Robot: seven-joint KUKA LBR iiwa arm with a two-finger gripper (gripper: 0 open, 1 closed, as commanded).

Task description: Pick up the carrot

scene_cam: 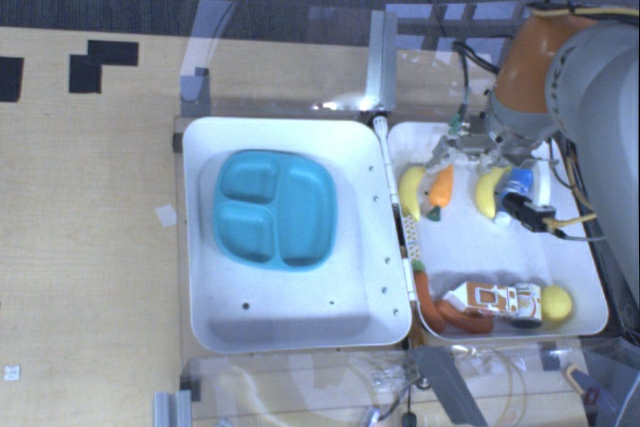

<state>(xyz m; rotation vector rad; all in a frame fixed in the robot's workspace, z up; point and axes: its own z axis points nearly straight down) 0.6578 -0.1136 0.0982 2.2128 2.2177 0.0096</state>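
The carrot (441, 185), orange with a green stub at its near end, lies in the right bin (590, 265) near its far left. It rests between two bananas, one to its left (411, 192) and one to its right (487, 194). My gripper (472, 155) hangs over the far part of that bin, just above and to the right of the carrot. Its fingers are spread open, and the left fingertip (440, 155) sits right at the carrot's far end. Nothing is between the fingers.
The left bin (230, 315) holds a blue divided plate (276, 208). Near the right bin's front lie a sausage (440, 312), an orange-and-white carton (495, 298) and a lemon (556, 303). A blue-and-white item (519, 183) sits by the right banana.
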